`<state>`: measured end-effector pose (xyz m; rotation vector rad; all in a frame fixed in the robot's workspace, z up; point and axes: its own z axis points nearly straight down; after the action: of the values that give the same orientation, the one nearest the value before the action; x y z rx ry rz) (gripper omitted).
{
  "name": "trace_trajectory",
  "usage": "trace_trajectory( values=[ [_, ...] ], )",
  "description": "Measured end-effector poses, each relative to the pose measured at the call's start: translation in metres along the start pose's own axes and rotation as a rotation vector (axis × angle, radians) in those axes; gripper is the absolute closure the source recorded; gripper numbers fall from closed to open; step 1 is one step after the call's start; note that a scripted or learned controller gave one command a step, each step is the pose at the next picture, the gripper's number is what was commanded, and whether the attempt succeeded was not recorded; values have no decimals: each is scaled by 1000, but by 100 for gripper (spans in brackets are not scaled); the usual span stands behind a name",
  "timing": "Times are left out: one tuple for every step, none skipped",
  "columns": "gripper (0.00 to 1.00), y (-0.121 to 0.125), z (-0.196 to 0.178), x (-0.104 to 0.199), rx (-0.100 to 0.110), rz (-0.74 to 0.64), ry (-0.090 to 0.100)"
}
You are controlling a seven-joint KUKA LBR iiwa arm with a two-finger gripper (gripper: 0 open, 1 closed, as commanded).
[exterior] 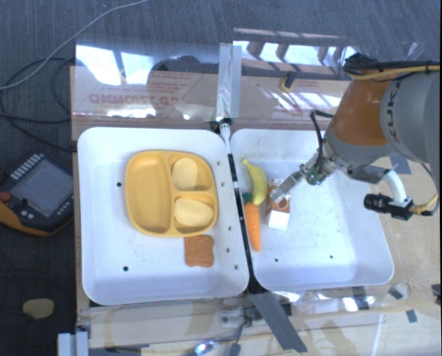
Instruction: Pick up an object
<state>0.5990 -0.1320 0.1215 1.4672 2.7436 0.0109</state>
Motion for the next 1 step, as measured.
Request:
trace_trajectory(
  values=[
    [0,-1,31,29,10,11,9]
  ],
)
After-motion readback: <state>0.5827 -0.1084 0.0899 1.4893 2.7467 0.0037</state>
